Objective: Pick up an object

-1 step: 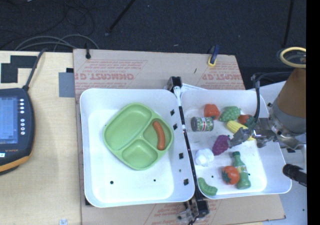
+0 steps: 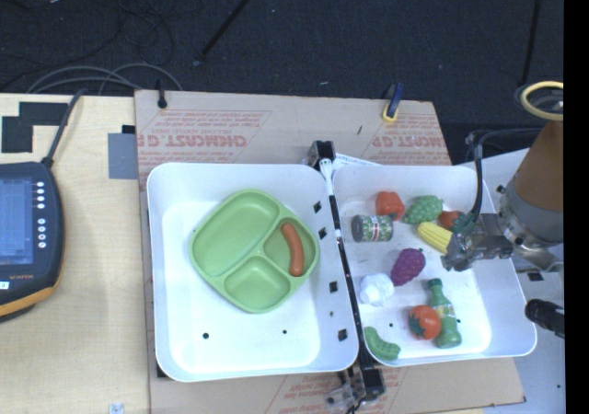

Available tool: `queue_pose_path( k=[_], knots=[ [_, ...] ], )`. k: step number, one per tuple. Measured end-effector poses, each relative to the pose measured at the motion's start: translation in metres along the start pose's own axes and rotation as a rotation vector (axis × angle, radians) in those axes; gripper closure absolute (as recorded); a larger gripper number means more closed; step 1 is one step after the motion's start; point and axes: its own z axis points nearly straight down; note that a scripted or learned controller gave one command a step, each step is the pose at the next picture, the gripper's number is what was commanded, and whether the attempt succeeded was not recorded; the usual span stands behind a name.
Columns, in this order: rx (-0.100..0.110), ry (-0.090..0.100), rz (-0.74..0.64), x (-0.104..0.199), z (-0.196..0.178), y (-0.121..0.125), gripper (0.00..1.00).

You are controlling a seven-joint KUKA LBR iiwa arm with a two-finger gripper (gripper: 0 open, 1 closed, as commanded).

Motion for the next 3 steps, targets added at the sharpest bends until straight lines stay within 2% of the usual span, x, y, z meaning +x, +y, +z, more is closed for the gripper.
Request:
queue_pose_path(
  k=[1, 2, 3],
  knots=[
    [-0.005, 0.001, -0.008, 0.064, -0.05, 0.023, 1.0],
    [-0.008, 0.002, -0.007, 0.122, -0.136, -0.023, 1.0],
    [-0.004, 0.0, -0.007, 0.186, -0.186, -0.023, 1.0]
  ],
)
